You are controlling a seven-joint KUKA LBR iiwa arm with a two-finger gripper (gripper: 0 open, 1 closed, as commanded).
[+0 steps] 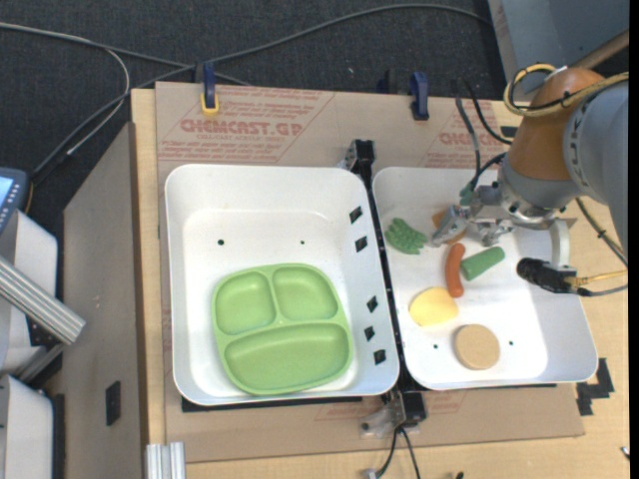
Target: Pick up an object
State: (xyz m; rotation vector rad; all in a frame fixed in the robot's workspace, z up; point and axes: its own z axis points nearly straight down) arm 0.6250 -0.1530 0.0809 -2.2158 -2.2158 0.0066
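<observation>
The right bin [564, 352] holds several toys: a green ridged piece [404, 236], an orange sausage [455, 269], a green cylinder [484, 262], a yellow lump [433, 307] and a tan disc [477, 346]. My gripper [471, 224] hangs low over the bin's far middle, just above the sausage and the green cylinder. A small orange piece [440, 218] shows at the gripper's left side; whether it is touched is unclear. The grey arm with its orange band [544, 148] reaches in from the right.
The left bin [190, 267] holds a green divided plate [285, 327]. A black divider with clips [374, 257] runs between the bins. A black plug on a yellow cable [544, 272] hangs over the right bin's right side.
</observation>
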